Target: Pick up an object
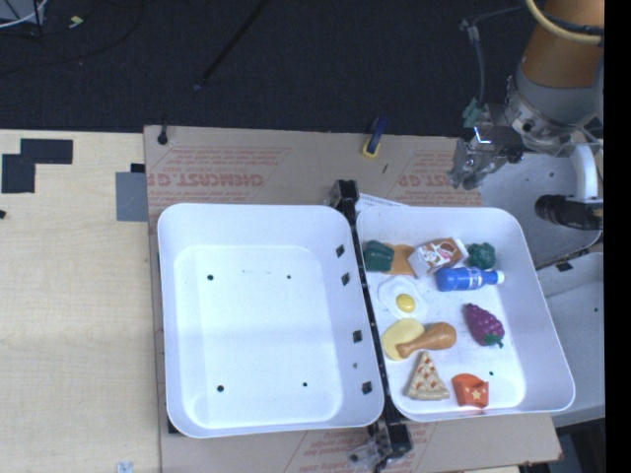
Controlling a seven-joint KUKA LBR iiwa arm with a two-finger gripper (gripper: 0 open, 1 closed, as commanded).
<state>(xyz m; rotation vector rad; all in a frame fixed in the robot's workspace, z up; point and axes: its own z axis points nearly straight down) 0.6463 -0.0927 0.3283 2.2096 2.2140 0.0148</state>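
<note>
— Items, right bin? 
— Fried egg, drumstick, blue bottle, grapes, pizza slice. 
— Gripper? 
— Beyond the bin's far edge; can't tell how its jaws stand.

An orange band is seen on the arm, with a grey, rounded wrist section beneath it. Thin dark cables are strung beside the band. Below the wrist, a small metallic gripper is mounted.

Toys crowd the right bin; the left bin lies open to reach.
</note>
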